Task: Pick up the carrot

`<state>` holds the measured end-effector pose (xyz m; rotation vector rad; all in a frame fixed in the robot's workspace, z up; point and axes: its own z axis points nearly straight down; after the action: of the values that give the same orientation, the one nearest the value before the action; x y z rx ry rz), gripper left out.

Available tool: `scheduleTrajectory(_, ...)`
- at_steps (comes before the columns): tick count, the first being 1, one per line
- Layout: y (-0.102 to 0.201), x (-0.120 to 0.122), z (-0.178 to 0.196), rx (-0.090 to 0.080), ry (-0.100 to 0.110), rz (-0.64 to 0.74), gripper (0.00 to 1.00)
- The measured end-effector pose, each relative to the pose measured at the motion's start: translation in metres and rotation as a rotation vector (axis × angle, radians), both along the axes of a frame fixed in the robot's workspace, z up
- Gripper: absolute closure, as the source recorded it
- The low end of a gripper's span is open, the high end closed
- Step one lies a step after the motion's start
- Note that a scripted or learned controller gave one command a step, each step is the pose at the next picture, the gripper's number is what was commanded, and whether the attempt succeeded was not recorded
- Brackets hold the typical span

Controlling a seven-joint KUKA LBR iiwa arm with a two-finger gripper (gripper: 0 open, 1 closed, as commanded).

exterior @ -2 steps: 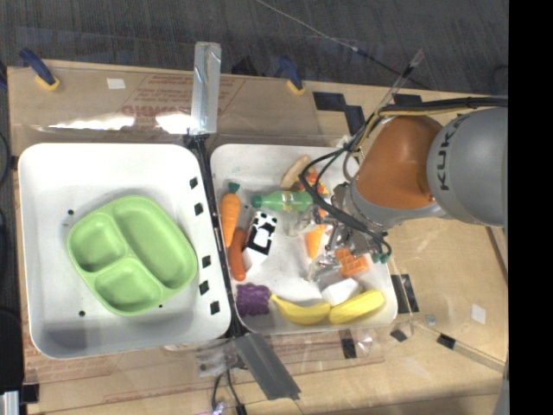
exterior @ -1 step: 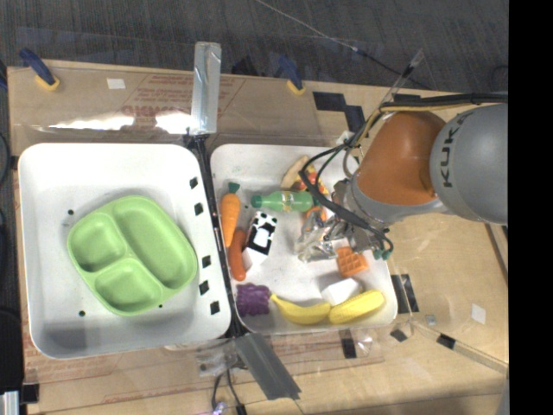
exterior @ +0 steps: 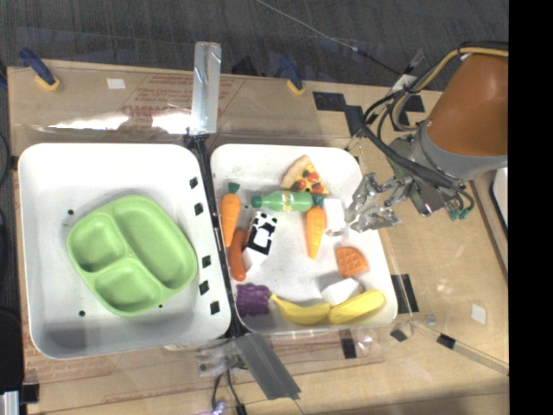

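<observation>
Two carrots lie in the right bin [exterior: 359,167]. One orange carrot [exterior: 315,229] lies in the middle, its thick end near the green bottle and its tip toward the front. Another carrot [exterior: 229,215] rests along the bin's left wall. My gripper [exterior: 365,207] hangs over the bin's right edge, just right of the middle carrot and apart from it. Its fingers look spread, with nothing between them.
The right bin also has a green bottle [exterior: 285,201], a pizza slice [exterior: 303,175], a black-and-white cube [exterior: 262,233], a red sausage [exterior: 238,256], purple grapes [exterior: 254,298], bananas [exterior: 333,308] and an orange chunk [exterior: 352,261]. A green divided plate [exterior: 131,252] fills the left bin.
</observation>
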<state>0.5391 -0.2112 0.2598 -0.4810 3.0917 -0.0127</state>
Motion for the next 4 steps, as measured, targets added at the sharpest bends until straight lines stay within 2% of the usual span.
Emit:
scheduleTrajectory(1, 0.002, -0.028, 0.117, -0.002, 0.003, 0.161, 1.0)
scheduleTrajectory(2, 0.002, -0.044, 0.057, 0.003, 0.016, 0.506, 1.0)
scheduleTrajectory(3, 0.002, -0.037, 0.068, -0.001, 0.013, 0.818, 1.0)
scheduleTrajectory(4, 0.001, -0.061, 0.078, -0.002, 0.016, 1.208, 1.0)
